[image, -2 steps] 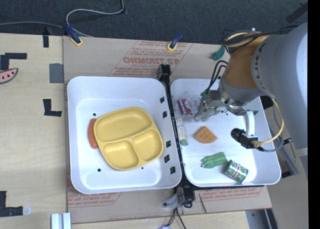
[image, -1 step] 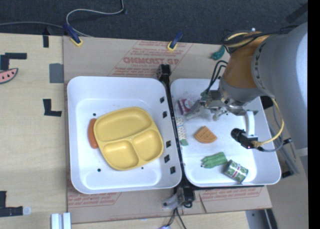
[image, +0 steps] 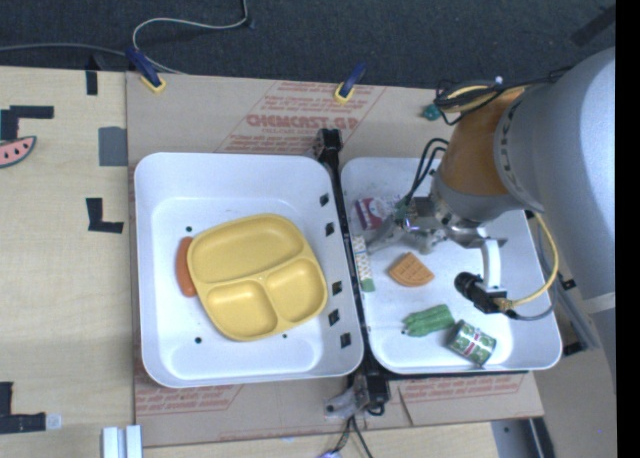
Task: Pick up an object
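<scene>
Grey gripper (image: 392, 233) is hovering low in the right bin (image: 520, 346), at center-right of the frame; I cannot tell its state. Orange waffle piece (image: 410, 271) is lying just below-right of it.

yellow three-compartment plastic tray (image: 258, 276) lies in left white bin (image: 165, 181), orange item (image: 185, 266) tucked at its left edge. right white bin (image: 535, 341): tan wafer (image: 410, 271) centre, green toy (image: 428, 320) & small can (image: 470, 341) nearer front.
</scene>
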`<action>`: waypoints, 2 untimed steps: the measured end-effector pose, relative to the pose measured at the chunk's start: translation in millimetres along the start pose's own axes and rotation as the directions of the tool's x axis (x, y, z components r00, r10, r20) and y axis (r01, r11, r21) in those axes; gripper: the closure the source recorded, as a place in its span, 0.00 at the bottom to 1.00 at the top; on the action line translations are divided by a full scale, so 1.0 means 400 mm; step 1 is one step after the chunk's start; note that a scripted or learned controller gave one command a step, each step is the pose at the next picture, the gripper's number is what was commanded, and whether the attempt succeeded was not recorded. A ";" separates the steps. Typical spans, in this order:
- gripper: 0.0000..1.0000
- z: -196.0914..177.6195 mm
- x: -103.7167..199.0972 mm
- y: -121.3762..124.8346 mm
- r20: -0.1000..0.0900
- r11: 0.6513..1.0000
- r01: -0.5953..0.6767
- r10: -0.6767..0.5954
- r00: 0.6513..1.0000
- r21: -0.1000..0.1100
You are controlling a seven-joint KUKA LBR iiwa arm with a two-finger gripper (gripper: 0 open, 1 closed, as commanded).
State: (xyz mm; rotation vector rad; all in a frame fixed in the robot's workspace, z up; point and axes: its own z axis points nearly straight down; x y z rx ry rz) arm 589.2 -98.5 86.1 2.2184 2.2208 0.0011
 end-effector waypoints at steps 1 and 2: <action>1.00 -0.024 -0.001 0.001 0.002 1.000 0.000 0.000 1.000 -0.002; 0.00 -0.024 -0.001 0.001 0.002 1.000 0.000 0.000 1.000 -0.002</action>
